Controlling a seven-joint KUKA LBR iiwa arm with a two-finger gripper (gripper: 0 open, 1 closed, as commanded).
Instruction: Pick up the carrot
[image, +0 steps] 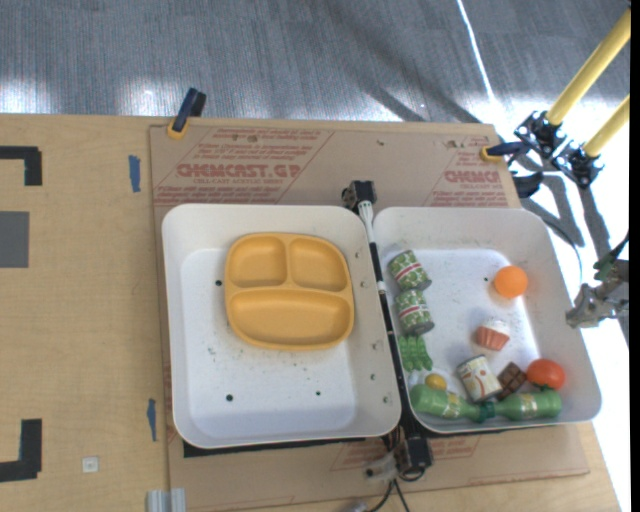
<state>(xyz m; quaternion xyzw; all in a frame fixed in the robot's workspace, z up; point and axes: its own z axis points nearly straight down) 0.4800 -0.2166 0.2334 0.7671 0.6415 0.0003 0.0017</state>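
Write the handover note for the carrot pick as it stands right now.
Grip: no item is lifted; everything lies in the bins.
Right bin: toy food, including a round orange piece, a red-orange piece, two green-labelled cans and a green bottle. None reads clearly as a carrot, so confirm the target first.
Left bin: yellow divided plate.
Done: nothing. Left: the whole pick.

Both white bins (190, 400) look to be made of smooth plastic, speckled with dark marks. The yellow divided plate (289, 290) is seen as matt plastic — no shine on it. Brown cardboard (300, 165) — printed, dull — is laid underneath.
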